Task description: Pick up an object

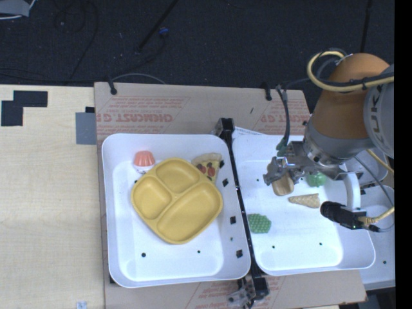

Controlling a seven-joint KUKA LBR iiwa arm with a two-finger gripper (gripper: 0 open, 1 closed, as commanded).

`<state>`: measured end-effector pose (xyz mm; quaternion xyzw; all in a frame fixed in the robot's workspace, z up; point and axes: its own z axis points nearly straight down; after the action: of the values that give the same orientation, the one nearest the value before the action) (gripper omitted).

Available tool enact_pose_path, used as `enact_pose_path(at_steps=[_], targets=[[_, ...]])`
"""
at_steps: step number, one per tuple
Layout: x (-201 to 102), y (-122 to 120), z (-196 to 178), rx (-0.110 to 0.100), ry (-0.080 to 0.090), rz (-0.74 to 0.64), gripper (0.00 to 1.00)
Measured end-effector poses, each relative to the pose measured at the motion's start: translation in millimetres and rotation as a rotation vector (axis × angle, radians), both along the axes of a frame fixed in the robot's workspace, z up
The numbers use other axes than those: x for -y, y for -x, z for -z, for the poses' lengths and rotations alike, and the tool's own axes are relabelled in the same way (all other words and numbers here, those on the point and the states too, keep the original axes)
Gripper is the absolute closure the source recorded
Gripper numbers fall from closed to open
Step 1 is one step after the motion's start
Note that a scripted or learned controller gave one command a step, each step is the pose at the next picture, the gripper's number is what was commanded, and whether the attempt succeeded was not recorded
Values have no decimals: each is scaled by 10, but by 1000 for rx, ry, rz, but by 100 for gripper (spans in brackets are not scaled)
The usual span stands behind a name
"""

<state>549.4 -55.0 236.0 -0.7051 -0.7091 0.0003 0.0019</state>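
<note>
- Tan and rounded, a small toy piece like a bread roll point(282, 185) sits in the upper left part of the right white bin point(360, 257), directly under the jaws point(280, 172) of the grey arm with the orange band point(347, 95); this looks like the object being tried for.
- Whether the jaws are parted, closed, or gripping the tan piece, I cannot tell (the wrist hides the fingertips from above).
- Just beside it to the right lies a cream wedge-shaped toy like a cone point(305, 201), and a small green leafy piece point(316, 179) peeks out under the wrist. A round green knobbly toy point(259, 223) lies lower left, well apart.
- To do this step well, I judge the jaws should straddle the tan piece across its narrower width, go down fully, and close before lifting.
- Risk: the cone is near enough to be nudged or pinched along with it, so approach from straight above.
- Lift slowly and vertically (a rounded piece may slip).
- Left bin things, the yellow three-part plastic plate point(177, 200), pink cupcake toy point(144, 160) and pizza slice toy point(208, 165), are out of the way.
</note>
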Motion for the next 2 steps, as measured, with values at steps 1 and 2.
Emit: enact_pose_path(at_steps=[1,2], targets=[[-570,-136,-67,1,0,-1,100],[-979,-284,-5,1,2,2,100]])
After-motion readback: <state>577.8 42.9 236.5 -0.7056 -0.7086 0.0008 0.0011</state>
